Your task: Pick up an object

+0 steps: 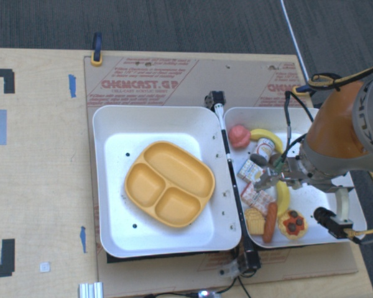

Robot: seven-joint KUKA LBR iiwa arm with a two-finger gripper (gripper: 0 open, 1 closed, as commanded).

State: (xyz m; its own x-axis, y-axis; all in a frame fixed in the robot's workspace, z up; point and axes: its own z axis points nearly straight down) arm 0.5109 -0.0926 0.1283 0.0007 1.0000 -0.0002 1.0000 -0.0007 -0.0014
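Evidently nothing is lifted yet: end effector point(270, 169) low in the right bin point(298, 115).
Whether it is released or clenched, I cannot tell. Around it lie a pink ball point(239, 136) above-left, a banana point(264, 134) just above, packets point(253, 194) below-left, a sausage point(270, 222) below. The grasp and lift remain.
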